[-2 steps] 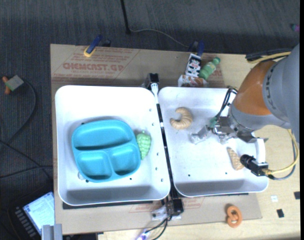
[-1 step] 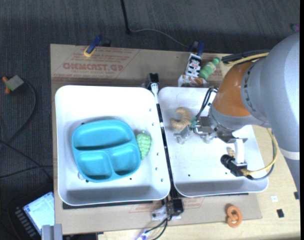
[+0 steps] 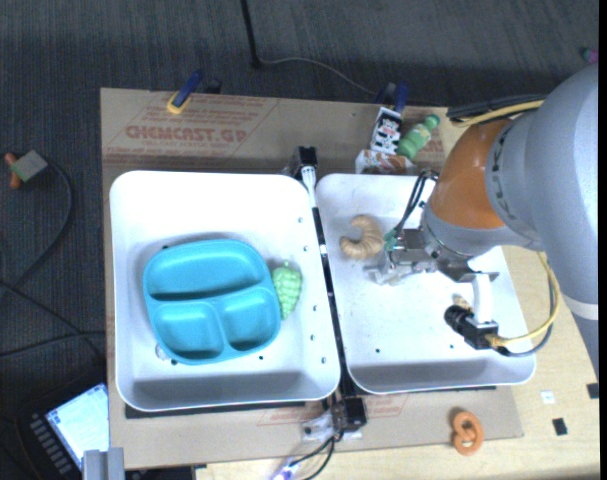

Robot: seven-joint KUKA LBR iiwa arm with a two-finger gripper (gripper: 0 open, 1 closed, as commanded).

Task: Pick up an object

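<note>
Two white bins sit side by side on the table (image 3: 223, 133). The left bin (image 3: 133, 368) holds one blue divided tray (image 3: 211, 300) with three compartments, and one small pale green ridged toy (image 3: 287, 288) touching the tray's right edge. The right bin (image 3: 413, 358) holds one tan curled pastry-shaped toy (image 3: 363, 237) near its upper left, its curve opening downward and to the left and its length running roughly across the bin. The arm (image 3: 523, 178) comes in from the right and hangs over the right bin, its orange band above the wrist. The claw (image 3: 395, 260) sits low, just right of and below the pastry toy; whether its tips are apart or together cannot be told, and nothing is seen between them. A black cable fitting (image 3: 470, 326) hangs under the arm over the bin floor. Outside the bins, one green-and-white toy (image 3: 403, 138) lies by the top rim, one small orange ring (image 3: 467, 430) lies on the table near the front, and two blue clamps (image 3: 185, 91) grip the back edge.
</note>
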